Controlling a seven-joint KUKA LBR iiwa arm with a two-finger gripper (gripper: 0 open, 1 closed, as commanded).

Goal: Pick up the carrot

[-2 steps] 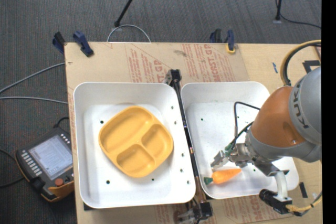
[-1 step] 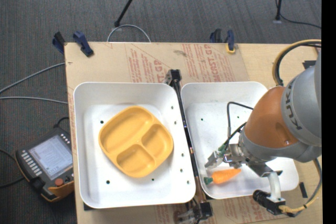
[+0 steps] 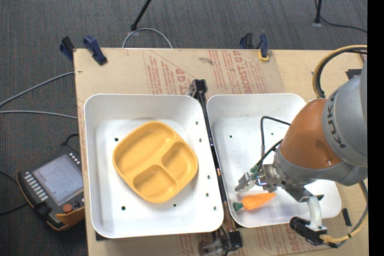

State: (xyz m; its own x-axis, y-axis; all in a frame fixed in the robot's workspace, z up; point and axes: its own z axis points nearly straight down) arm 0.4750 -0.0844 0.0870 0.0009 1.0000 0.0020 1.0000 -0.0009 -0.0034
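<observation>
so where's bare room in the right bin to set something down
The right bin has bare floor along its back and left side, from the far wall toward the carrot. The front right is crowded: the carrot lies near the front wall with the tool and arm over it.

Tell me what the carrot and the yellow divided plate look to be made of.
Carrot: likely a plastic toy, judging by its uniform orange body, smooth surface and solid green tip. Yellow plate: probably molded plastic with a matte finish, given its even color, rounded compartment ridges and soft sheen without sharp glare.
</observation>
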